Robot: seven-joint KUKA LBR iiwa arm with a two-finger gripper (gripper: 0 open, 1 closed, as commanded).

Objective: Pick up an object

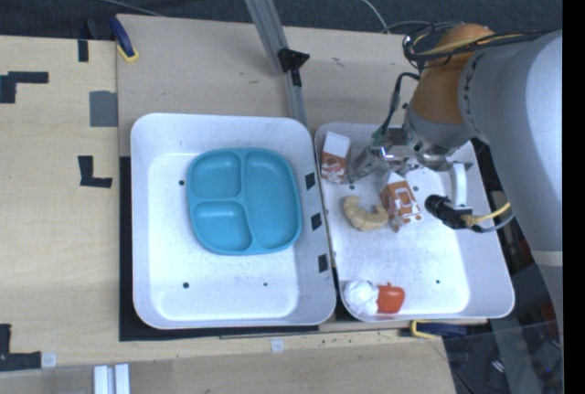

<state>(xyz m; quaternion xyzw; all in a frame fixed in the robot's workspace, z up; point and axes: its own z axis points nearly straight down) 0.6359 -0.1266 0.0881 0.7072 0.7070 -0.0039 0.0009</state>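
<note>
— What sits closest to us in the right bin (475, 292)?

— A white lump (361, 294) touching a red piece (390, 298), at the near rim. Farther in, a tan curved piece (366, 216), with an orange-and-white packet (400, 203) just beside it.

— And the gripper (382, 157)?

— Low over the far end of that bin, above the packet. Whether it's clenched or released, I can't tell. A small white-and-brown carton (334, 154) stands just left of it.

— The left bin (155, 273)?

— It carries a blue divided plate (245, 200). Beyond, a grey pole (260, 8) slants across the bench.

Wooden bench (201, 81) bears 2 white bins (155, 200) (475, 282) side by side.
</note>
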